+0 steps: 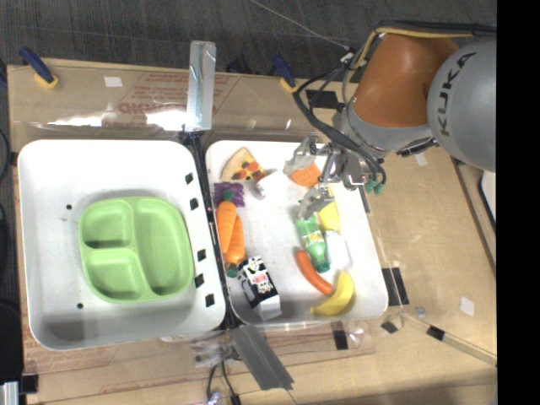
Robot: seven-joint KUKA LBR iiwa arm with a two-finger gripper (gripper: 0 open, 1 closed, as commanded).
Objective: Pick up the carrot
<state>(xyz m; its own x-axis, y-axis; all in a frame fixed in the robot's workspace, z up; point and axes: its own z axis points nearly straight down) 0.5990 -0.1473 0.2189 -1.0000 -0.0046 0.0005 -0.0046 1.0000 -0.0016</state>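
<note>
While the carrot [229, 233] lay along the right bin's [371, 251] left wall, the gripper [325, 180] hovered near the far right corner; whether its fingers were clenched, I cannot tell.

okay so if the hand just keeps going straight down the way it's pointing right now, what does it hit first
Most likely the green bottle, lying just below the hand in the right bin, beside a yellow piece. Depth is hard to judge from this slanted view. The carrot lies well off that line, by the bin's left wall.
</note>
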